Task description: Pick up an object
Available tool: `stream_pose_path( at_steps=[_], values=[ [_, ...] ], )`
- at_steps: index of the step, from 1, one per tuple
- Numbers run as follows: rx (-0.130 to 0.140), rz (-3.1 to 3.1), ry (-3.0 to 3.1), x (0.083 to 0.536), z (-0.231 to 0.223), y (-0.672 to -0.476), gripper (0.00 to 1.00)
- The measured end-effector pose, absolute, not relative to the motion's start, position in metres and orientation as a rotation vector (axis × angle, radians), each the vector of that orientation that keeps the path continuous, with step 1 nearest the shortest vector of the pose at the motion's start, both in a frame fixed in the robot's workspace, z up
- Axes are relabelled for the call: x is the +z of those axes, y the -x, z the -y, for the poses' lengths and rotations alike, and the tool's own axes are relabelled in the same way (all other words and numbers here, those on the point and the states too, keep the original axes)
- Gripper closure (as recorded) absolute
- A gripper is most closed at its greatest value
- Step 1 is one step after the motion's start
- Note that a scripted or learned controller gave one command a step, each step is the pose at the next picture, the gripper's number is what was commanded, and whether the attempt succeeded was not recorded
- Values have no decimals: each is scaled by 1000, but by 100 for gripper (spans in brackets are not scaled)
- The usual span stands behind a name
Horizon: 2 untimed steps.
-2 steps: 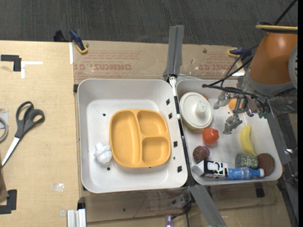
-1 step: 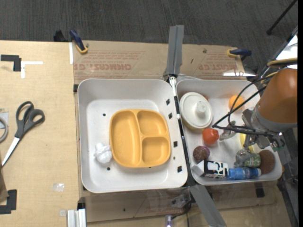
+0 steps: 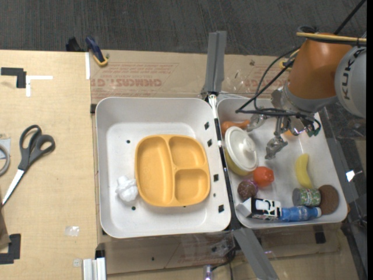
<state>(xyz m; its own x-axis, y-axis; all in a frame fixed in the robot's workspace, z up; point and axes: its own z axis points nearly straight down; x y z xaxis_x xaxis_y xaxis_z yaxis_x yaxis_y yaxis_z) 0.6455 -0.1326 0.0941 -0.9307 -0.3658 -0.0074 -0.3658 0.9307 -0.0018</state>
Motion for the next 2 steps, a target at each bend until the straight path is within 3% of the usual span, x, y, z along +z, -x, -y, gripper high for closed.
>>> stream_pose_path(
  at_steps=[1, 2],
  values=[
    [-2, -3055, 710, 93, 203, -551, 0],
    [-37, -3032, 622, 104, 185, -501, 0]
  ],
)
